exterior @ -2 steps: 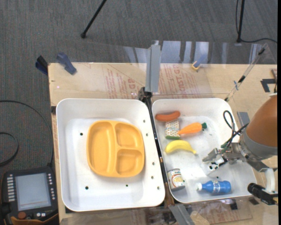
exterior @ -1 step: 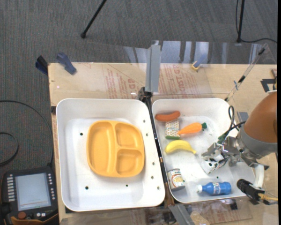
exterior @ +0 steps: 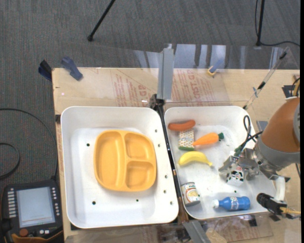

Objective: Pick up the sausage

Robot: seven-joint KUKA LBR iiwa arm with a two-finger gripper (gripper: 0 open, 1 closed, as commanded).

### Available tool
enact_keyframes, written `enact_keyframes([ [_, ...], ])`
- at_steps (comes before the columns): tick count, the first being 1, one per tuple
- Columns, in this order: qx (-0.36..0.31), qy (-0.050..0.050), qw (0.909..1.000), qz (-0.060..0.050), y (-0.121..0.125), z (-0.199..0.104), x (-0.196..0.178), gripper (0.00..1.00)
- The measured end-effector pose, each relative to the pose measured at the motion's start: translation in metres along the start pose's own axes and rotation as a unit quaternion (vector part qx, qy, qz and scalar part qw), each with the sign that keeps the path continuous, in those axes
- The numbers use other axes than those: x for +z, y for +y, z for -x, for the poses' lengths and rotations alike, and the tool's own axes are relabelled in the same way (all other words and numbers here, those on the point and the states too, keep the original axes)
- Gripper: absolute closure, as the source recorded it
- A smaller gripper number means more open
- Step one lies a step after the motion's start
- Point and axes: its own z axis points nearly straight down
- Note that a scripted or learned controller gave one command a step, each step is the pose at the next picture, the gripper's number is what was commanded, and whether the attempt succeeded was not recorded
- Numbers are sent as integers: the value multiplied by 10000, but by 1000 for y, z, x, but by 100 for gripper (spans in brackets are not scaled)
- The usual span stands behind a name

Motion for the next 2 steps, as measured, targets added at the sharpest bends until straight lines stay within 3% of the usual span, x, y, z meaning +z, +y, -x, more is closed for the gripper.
enact_keyframes([
  [1,8,11,10000,-26,-1,-1,-8,100],
  [2,124,-11,9999,-9,30,-60,-98,100],
])
